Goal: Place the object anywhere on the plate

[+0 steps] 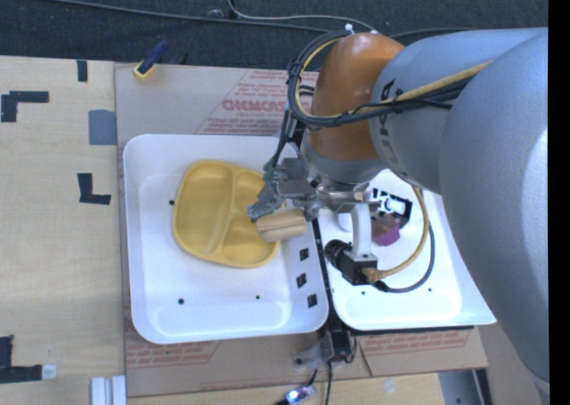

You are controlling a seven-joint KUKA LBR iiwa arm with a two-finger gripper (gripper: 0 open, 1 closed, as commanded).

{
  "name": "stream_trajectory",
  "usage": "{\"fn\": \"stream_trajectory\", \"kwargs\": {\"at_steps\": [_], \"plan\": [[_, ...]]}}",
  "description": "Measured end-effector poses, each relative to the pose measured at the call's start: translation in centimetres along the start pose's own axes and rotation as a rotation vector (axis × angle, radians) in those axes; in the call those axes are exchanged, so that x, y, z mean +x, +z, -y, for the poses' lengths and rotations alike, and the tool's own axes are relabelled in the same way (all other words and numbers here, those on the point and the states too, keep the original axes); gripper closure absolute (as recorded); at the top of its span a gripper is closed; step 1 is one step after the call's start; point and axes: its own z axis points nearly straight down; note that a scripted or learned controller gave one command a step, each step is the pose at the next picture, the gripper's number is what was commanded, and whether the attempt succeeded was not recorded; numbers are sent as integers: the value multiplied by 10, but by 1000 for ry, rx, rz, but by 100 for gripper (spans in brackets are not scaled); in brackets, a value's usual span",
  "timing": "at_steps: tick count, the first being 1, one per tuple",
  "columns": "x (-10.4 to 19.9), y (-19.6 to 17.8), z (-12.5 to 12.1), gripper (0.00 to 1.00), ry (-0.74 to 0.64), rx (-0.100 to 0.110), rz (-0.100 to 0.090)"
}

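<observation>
The grey arm with its orange band reaches in from the right over the two white bins, its gripper hanging at the right edge of the yellow divided plate, which lies in the left bin. A tan, block-like object sits between the fingers, right at the plate's rim and partly over it. In the right bin, a small purple item lies beside a black-and-white piece, both partly hidden by the arm's wrist and cabling.
</observation>
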Motion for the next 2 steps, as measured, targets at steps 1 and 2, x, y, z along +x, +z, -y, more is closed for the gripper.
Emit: {"fn": "stream_trajectory", "kwargs": {"at_steps": [1, 2], "plan": [[3, -6, 5, 100, -2, -1, -2], [3, -6, 5, 0, -2, 0, -2]]}}
